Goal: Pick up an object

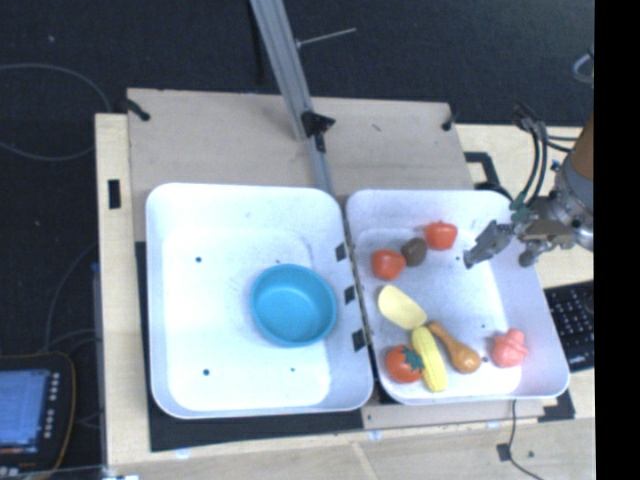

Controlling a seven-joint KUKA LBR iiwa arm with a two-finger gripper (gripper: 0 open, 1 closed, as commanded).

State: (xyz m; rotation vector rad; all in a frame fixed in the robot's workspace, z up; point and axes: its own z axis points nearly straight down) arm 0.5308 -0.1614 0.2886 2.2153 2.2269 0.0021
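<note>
The right bin holds the toy foods: two red tomatoes near its upper middle with a brown piece between them, a pale yellow piece, a banana, an orange carrot-like piece, a red piece with a green top and a pink piece. The tool hangs over the bin's upper right edge, fingers spread, pinching nothing and touching none of them. A blue bowl sits in the left bin on the tabletop.
</note>
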